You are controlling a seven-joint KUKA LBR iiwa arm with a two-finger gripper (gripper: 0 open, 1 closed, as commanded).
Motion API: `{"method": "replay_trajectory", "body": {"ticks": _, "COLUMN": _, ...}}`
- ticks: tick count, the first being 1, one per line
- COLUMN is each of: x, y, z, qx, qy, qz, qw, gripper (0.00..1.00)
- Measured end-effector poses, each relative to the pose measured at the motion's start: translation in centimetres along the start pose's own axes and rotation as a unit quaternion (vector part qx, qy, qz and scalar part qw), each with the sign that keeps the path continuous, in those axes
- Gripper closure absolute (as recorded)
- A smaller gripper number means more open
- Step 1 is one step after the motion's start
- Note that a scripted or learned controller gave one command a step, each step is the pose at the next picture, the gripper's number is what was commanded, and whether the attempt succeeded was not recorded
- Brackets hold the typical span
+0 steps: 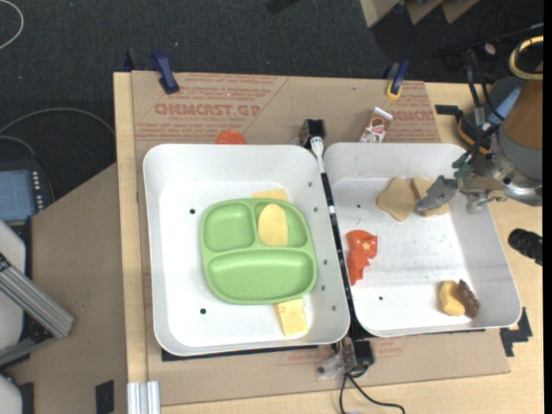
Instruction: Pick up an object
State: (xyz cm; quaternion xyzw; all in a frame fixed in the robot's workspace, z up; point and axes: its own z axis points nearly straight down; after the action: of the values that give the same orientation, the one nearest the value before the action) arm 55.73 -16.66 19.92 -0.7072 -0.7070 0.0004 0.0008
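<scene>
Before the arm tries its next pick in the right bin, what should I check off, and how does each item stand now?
1. Gripper is over the right bin: ok, near its top right.
2. A target lies close by: ok, the tan piece sits just left of the gripper.
3. Nothing held between the fingers already: cannot tell, they overlap a second tan piece.
4. Target is apart from its neighbours: not ok, the two tan pieces look to touch.
5. Other picks are free: ok, the red piece and the yellow-brown piece lie apart.
6. Green tray stays out of the way: ok, it is in the left bin.
</scene>
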Motion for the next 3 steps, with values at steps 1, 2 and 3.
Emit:
{"method": "replay_trajectory", "body": {"ticks": 1, "x": -1.3, "y": 6.8, "z": 11.6, "qx": -0.008, "qy": -0.004, "qz": -0.002, "qw": 1.0, "gripper": 0.0}}
{"method": "replay_trajectory", "body": {"ticks": 2, "x": -2.6, "y": 1.5, "z": 11.4, "qx": 0.001, "qy": 0.0, "qz": 0.001, "qw": 1.0, "gripper": 0.0}}
{"method": "replay_trajectory", "body": {"ticks": 3, "x": 5.8, "y": 10.4, "z": 11.4, "qx": -0.005, "qy": 0.0, "qz": -0.005, "qw": 1.0, "gripper": 0.0}}
